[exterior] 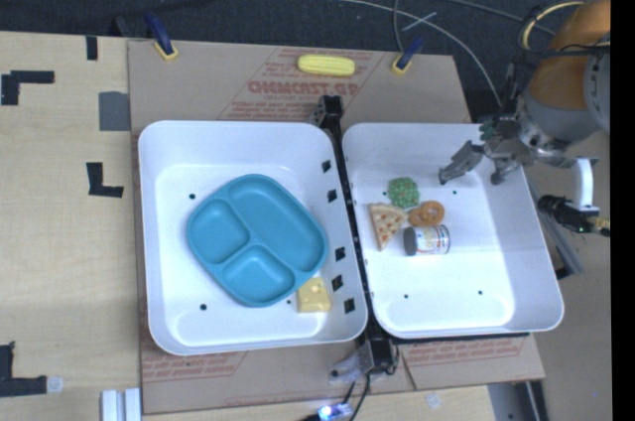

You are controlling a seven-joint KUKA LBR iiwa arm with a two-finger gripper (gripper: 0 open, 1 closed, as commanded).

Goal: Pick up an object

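Observation:
The right bin (516,280) holds a cluster of small items: a green broccoli piece (403,192), a brown pretzel ring (429,211), a pizza slice (385,223) and a small can (429,239) lying on its side. My gripper (470,175) hangs over the bin's upper right part, up and to the right of the cluster. Its fingers are spread open with nothing between them. The arm's orange band (580,27) shows at the far right.
The left bin (159,210) carries a blue divided plate (256,238) and a yellow cheese wedge (314,296) by its lower right corner. A yellow toy (325,65) lies on the cardboard behind the bins. Cables run across the dark back area.

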